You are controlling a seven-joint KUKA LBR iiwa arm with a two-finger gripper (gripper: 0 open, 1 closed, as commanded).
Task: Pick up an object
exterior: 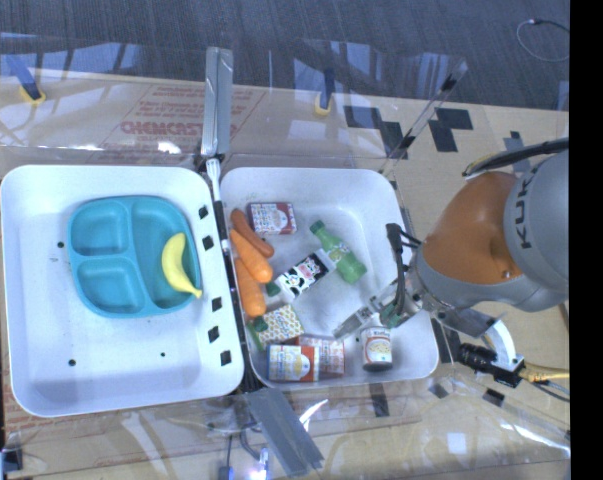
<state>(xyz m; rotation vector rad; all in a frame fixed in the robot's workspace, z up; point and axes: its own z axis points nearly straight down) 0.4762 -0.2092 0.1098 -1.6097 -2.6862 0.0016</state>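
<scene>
Gripper [381, 311] sits low in the right bin [406, 230], just above a small jar [377, 348]. Can't tell whether its fingers are apart or together. Banana [179, 265] lies on the blue tray [111, 258].

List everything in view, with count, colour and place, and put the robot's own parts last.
bins: 2, white, side by side on the bench
tray: 1, blue, sectioned, in the left bin
banana: 1, yellow, in the tray's right section
carrots: 2, orange, along the right bin's left wall
red box: 1, red and white, right bin's far side
bottle: 1, green, right bin's middle
carton: 1, black and white, beside the bottle
packet: 1, patterned, below the carrots
box: 1, white and orange, right bin's near edge
can: 1, white with red label, near right corner
arm: 1, grey with orange band, reaching in from the right
gripper: 1, dark, low in the right bin just above the can
</scene>
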